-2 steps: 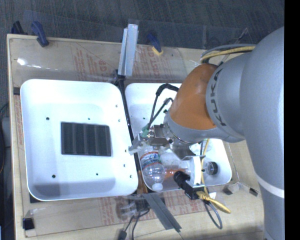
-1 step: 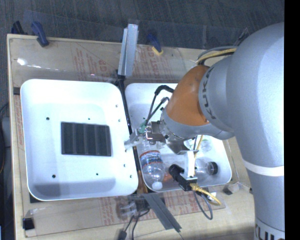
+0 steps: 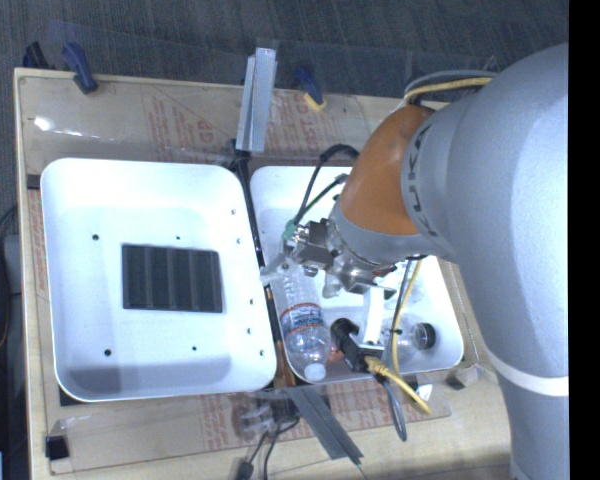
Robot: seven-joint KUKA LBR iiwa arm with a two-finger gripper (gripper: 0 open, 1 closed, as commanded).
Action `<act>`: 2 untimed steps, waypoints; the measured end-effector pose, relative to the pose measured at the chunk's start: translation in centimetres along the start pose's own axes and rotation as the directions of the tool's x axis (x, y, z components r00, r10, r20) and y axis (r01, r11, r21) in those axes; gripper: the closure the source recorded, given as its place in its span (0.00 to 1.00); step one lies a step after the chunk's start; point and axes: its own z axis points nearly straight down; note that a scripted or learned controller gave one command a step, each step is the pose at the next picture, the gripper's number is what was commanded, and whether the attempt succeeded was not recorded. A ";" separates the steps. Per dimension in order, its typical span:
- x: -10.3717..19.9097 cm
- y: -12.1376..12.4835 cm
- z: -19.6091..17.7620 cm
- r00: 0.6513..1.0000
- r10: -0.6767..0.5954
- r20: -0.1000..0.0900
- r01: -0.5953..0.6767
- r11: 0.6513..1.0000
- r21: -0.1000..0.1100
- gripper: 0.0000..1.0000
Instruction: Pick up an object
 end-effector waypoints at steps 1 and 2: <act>-4.9 5.3 -0.6 0.998 0.057 0.000 -0.057 0.998 0.002 0.00; -2.8 9.1 2.9 1.000 0.020 0.001 -0.020 1.000 0.003 0.00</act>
